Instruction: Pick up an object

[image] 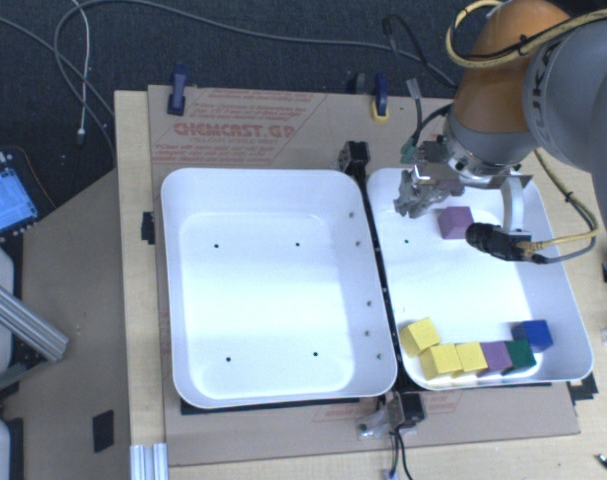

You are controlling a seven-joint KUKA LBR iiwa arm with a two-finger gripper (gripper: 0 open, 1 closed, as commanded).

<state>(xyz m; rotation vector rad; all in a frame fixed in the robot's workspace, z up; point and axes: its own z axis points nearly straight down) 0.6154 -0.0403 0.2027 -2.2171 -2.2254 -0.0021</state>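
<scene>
1. the left bin [273,288] is a shallow white tray on the wooden bench board [143,268]; i see nothing lying in it, just a few small dark dots on its floor.
2. the right bin [543,298] touches it along a shared edge and holds all the blocks.
3. the gripper [415,200] hangs over the far left corner of the right bin, low above the floor. its fingers are a blurred grey cluster from this angle, so i cannot tell whether they stand apart or together, and no block shows between them.
4. the purple block [455,220] lies just beside the gripper, on its right and slightly nearer the camera. it looks roughly cubic, so no long axis matters; in my judgement it is the nearest target, and a short sideways shift to the right would bring the gripper over it.
5. the grey arm, with its orange band [503,58], reaches in above that block; a black cable fitting sits just to the block's right.
6. along the near wall sits a row: two yellow blocks [420,336] and [443,359], a third yellow block [471,356], a pale purple block [496,354], a green block [520,353] and a blue block [534,334]. they touch one another and lie well apart from the gripper, so they look harder to grip cleanly.
</scene>
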